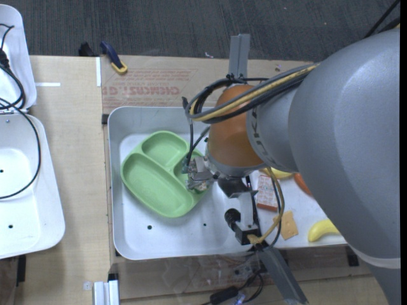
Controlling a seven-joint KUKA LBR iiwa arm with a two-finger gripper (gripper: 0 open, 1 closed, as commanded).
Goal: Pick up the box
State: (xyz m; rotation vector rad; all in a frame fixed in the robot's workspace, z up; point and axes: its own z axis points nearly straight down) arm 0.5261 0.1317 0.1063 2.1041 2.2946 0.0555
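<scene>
The grey arm (343, 145) looms nearest, reaching in over the right bin (117, 170) so the wrist hangs above its contents. Below it the gripper (198, 178) sits at the green tray's (152, 176) edge; whether it is spread or pinching, I cannot tell. The box (266, 192) lies just beside, apart from it.

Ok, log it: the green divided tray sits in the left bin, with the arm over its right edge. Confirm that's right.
Not quite. The camera view shows the green divided tray lying in the right bin, not the left one. The rest stands: the arm reaches over the tray's right edge, with the gripper down at that edge.
</scene>
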